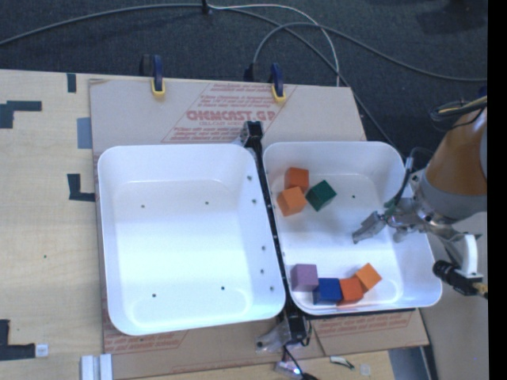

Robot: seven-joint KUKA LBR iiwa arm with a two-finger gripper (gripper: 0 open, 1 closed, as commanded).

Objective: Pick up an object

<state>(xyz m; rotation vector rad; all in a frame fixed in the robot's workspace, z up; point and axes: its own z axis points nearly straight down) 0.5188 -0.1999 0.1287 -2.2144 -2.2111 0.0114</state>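
grey metal two-finger gripper (371, 229) hangs spread, holding nothing, over bare floor of right shallow white plastic bin (396, 158). nearest candidate: small orange wooden cube (367, 276), below gripper near bin's front wall. step: approach. next likely: shift over cube, descend, clench.

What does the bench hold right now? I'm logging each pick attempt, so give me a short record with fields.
left bin: white, shallow
right bin: white, holds seven blocks
upper group: two orange blocks, touching; green block beside them
lower group: purple block, blue block, two orange blocks, in a row along the near wall
hand: over the right bin's right side, between the groups, nothing between its fingers
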